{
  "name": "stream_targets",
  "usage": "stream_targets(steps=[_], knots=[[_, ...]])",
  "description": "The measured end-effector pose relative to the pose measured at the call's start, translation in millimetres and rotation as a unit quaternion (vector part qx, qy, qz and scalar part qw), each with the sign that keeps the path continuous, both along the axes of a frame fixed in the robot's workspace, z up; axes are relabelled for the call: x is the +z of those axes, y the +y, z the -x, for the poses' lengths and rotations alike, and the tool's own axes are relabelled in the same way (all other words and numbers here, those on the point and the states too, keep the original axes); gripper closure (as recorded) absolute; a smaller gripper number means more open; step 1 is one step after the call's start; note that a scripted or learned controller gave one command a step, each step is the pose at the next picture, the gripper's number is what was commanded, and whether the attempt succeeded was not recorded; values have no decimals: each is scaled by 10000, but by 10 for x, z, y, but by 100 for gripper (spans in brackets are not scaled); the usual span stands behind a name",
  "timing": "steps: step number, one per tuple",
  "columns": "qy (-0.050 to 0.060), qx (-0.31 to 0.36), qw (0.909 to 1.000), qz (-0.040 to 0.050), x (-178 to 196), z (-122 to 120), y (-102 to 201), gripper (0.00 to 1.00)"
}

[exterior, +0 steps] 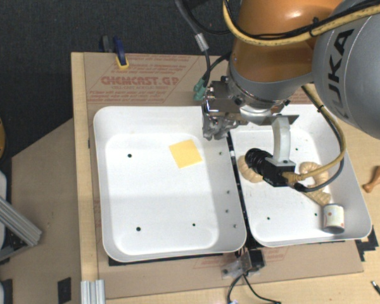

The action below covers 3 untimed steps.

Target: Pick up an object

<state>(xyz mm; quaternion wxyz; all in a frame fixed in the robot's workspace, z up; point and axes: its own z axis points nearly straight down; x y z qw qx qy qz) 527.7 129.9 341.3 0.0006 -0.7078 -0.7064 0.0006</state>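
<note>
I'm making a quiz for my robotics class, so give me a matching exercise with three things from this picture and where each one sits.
Things:
1. yellow square piece
2. small white cylinder
3. blue clamp

Places:
A. near corner of the right bin
B. far edge of the brown board
C. floor of the left bin

Pairs: 1-C, 2-A, 3-B

Open left bin (114, 170) floor around yellow square (185, 153).

Glossy white plastic bins (114, 189), matt yellow square (185, 153)
</note>
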Motion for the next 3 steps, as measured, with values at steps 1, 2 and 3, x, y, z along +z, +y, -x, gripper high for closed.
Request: stream_targets(steps=[1,2,3], knots=[[40,20,10000,6,-673,206,225,100],[-27,-7,10000,-2,-223,348,-156,100],[-76,57,9999,-34,829,487,678,100]])
